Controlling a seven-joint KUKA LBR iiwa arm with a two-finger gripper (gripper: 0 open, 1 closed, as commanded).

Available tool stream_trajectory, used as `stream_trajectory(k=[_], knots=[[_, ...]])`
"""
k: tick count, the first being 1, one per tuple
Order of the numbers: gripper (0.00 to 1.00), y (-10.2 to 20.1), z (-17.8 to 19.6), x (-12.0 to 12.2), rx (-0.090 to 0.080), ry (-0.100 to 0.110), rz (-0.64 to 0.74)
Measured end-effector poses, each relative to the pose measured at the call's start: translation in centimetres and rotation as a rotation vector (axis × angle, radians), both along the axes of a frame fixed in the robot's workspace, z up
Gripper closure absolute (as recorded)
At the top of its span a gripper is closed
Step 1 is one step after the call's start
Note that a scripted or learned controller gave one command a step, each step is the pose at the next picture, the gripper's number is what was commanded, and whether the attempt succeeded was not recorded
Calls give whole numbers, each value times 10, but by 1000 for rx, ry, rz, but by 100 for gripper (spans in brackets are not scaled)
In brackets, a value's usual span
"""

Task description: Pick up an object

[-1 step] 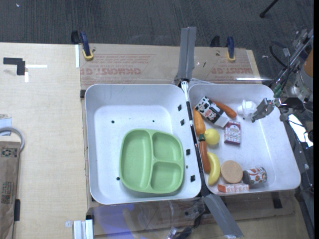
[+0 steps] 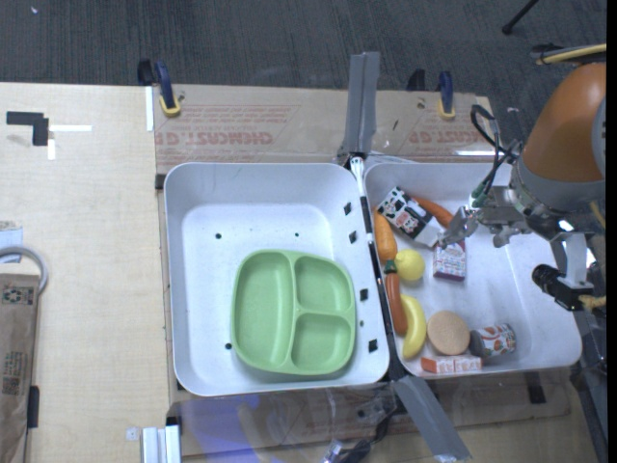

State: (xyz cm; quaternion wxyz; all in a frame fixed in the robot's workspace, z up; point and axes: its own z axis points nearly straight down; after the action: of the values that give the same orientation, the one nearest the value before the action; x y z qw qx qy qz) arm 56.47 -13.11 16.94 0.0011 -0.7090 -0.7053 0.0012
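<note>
Bench with two shallow white bins side by side.

Left bin [image 2: 183,287]: one green divided plate [image 2: 294,312], three compartments, lying flat toward the bin's 5 o'clock corner.

Right bin [image 2: 540,355]: mixed play-food items.
- Black-and-white spotted carton [image 2: 403,212], at 11 o'clock in the bin, tilted.
- Carrot [image 2: 436,210], just beside the spotted carton on its 3 o'clock side.
- Orange stick-shaped piece [image 2: 385,236] along the bin's 9 o'clock wall.
- Lemon [image 2: 410,265], touching the lower end of that piece.
- Small pink-and-white carton [image 2: 450,259], near the bin's centre, lying directly under the gripper tip.
- Hot dog sausage [image 2: 394,302] and banana [image 2: 415,326], side by side at 7 o'clock.
- Round tan biscuit [image 2: 448,333], at 6 o'clock, just beside the banana.
- Red-and-white can [image 2: 494,340] on its side, at 5 o'clock.
- Flat orange-and-white box [image 2: 451,364] against the near wall.

Arm: grey with orange band, entering from 3 o'clock. Gripper [image 2: 461,226] sits low over the right bin, its tip at the top edge of the pink-and-white carton. Whether it is clenched, released or grasping the carton I cannot tell; the tip is too small and cluttered to read.
</note>
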Motion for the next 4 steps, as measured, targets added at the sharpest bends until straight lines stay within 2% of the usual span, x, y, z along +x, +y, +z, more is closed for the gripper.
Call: stream_trajectory(k=[1, 2, 3, 4], knots=[[0, -24, -27, 9, 0, 0, -120], [0, -47, -3, 19, -1, -4, 52], [0, 4, -78, 5, 1, -2, 256], [100, 2, -69, 6, 0, -3, 252]])
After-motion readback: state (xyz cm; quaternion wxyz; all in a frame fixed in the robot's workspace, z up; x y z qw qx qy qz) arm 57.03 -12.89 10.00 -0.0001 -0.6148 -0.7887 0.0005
